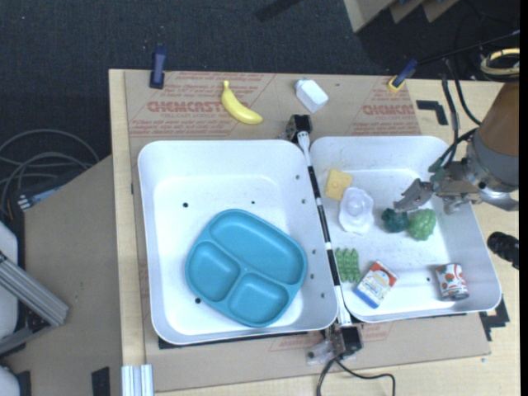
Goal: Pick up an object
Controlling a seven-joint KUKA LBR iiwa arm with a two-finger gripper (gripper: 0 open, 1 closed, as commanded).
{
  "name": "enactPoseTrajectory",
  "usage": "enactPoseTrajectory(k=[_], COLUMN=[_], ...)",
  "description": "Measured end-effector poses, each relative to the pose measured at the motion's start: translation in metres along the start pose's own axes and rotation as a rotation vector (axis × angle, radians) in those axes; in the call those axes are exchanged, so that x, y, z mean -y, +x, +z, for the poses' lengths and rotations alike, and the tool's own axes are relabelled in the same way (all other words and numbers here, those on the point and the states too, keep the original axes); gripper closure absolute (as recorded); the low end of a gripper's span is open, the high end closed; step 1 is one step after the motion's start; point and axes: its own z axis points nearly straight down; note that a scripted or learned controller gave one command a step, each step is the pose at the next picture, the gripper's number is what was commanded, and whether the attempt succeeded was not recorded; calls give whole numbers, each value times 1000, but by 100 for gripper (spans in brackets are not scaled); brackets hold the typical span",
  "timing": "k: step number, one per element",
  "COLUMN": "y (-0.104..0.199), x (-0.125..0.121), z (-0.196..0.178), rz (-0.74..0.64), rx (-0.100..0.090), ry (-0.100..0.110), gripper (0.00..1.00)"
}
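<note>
My gripper (427,198) hangs over the right side of the right bin (396,148), reaching in from the right. Just below it lies a green broccoli-like toy (421,224) with a darker green piece (393,218) on its left; whether the gripper touches them is unclear. To the left are a clear plastic cup (355,209) and a yellow wedge (338,183). Nearer the front lie a green ridged piece (347,264), a small red and white carton (375,285) and a red can (451,281).
The left bin (165,172) holds a blue divided plate (245,266). Behind the bins, on the board, lie a yellow banana (239,106) and a white block (312,95). Cables run along the right behind the arm (503,139).
</note>
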Motion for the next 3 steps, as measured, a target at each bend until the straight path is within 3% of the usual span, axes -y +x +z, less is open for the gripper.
enactPoseTrajectory(k=[1,2,3], y=[2,1,48], x=[-22,-22,12], z=[128,118,3], rz=[0,2,-1], rx=[0,1,0], ry=[-1,-2,-2], gripper=[0,100,100])
